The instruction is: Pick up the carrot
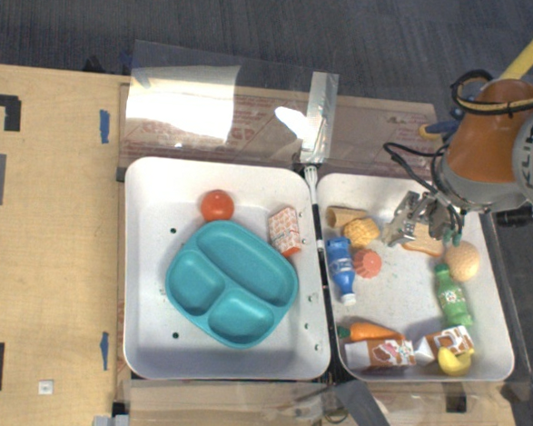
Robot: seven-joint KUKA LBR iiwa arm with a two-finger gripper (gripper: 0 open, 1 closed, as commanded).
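Your carrot [373, 332] lies at the near edge of the right bin [501, 310], touching the chocolate milk carton [390, 353] just in front of it. The hand [427, 225] hangs over the far part of that bin, well apart from the carrot; whether it is apart or together you cannot tell from here. Beside it sit a corn cob [361, 231], an orange strip [423, 249] and a tan ball [461, 262]. The left bin [144, 272] carries a teal divided tray [232, 283] and a tomato [217, 204].
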